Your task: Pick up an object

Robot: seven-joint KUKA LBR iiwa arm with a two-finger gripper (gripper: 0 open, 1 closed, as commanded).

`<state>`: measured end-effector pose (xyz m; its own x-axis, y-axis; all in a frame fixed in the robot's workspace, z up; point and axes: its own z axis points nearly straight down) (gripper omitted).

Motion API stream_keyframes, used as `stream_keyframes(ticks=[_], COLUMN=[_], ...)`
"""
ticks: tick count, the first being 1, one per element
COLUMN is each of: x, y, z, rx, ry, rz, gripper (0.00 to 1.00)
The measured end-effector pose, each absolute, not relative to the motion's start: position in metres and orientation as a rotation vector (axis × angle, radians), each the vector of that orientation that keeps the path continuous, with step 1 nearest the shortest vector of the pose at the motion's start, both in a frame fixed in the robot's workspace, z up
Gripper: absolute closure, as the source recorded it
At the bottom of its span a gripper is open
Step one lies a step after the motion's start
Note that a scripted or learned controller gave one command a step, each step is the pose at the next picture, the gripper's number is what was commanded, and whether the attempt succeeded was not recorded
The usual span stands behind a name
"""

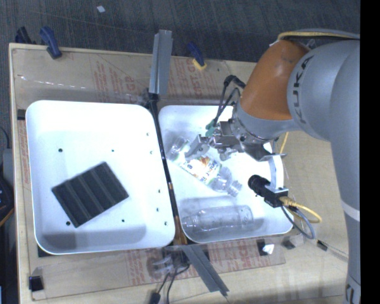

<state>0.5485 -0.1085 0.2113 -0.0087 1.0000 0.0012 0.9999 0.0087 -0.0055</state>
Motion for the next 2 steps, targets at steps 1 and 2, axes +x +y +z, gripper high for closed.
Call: stream_keyframes(ticks=[1,2], x=[0.562,0.555], y=[-0.143,-0.135], z=[0.149,0.116], rx=[-2.226,-2.163], ry=[-2.212,-2.277], rz=[0.005,0.003], gripper=[0.00,0.00])
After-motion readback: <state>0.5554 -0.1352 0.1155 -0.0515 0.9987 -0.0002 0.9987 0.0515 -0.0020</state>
